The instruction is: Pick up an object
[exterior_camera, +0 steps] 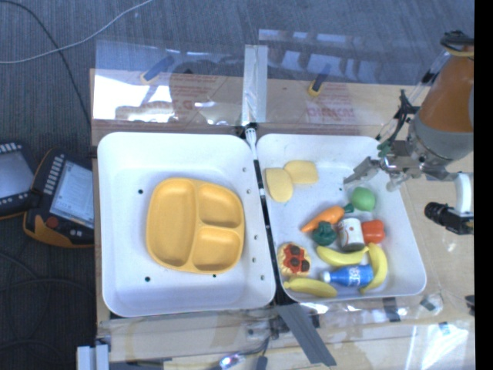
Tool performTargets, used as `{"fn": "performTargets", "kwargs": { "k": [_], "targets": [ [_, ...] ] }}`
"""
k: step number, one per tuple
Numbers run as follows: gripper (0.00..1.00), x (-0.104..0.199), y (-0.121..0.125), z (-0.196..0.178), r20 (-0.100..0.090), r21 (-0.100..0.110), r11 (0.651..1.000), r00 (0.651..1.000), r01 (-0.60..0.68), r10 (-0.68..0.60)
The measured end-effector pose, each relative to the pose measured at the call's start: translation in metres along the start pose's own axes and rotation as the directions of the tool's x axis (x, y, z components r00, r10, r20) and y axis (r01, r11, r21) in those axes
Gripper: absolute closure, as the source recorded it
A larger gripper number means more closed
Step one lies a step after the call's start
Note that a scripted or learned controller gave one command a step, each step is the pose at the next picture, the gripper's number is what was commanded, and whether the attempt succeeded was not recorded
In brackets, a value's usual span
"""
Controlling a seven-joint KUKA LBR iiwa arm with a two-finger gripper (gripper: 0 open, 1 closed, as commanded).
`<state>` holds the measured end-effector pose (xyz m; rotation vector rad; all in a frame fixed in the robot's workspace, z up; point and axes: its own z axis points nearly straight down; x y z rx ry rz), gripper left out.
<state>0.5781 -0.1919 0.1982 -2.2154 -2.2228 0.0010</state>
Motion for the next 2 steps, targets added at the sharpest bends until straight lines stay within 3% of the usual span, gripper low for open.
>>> {"fn": "performTargets", "kwargs": {
  "k": [1, 2],
  "targets": [
    [0.0, 0.054, -0.007, 0.105, 0.001, -0.001, 0.996, 0.996, 0.094, -0.094],
    [0.0, 0.069, -0.016, 0.108, 0.003, -0.014, 0.999, 0.999, -0.05, 0.05]
  ]
}}
